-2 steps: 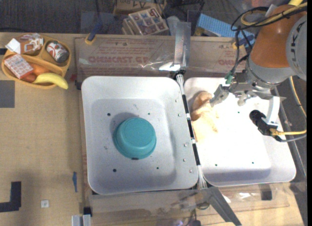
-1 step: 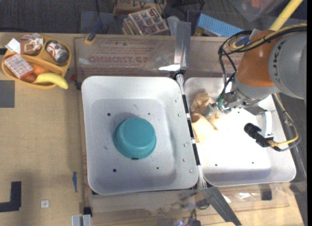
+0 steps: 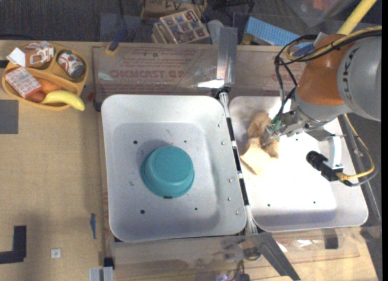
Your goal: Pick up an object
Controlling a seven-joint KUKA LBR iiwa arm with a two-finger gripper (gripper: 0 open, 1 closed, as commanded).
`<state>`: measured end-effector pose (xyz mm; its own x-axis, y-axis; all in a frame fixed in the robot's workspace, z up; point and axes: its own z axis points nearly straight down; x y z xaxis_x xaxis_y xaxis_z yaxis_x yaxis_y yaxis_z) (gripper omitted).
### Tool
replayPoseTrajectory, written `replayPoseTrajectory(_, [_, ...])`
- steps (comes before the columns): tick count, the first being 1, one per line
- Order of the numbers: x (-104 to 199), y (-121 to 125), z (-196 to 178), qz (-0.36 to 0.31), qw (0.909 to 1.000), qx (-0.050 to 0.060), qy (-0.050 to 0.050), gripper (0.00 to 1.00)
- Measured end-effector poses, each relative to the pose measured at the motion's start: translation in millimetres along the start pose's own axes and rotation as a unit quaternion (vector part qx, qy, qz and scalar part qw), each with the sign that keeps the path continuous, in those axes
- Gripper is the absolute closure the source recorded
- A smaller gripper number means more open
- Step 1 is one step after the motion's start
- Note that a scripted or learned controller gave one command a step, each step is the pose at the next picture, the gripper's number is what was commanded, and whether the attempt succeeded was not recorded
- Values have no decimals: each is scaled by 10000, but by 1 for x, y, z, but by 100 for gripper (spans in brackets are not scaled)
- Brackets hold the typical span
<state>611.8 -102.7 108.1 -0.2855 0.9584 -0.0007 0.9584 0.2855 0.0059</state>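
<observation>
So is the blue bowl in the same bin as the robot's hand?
No, the teal bowl sits upside down in the left bin, while the gripper is over the right bin.

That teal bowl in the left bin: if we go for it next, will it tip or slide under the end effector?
The teal bowl seems to sit upside down, wide rim on the left bin floor, so tipping looks unlikely. Its smooth rounded dome gives two fingers little to pinch; they may slip off. It looks like light plastic, so a push would probably slide it across the smooth white floor.
</observation>
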Motion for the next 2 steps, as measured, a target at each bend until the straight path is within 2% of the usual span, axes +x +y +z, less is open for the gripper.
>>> replayPoseTrajectory(1, [0, 0, 0, -1, 10000, 1, -2, 0])
replayPoseTrajectory(2, [-1, 8, 15, -607, 9982, -30, -16, 0])
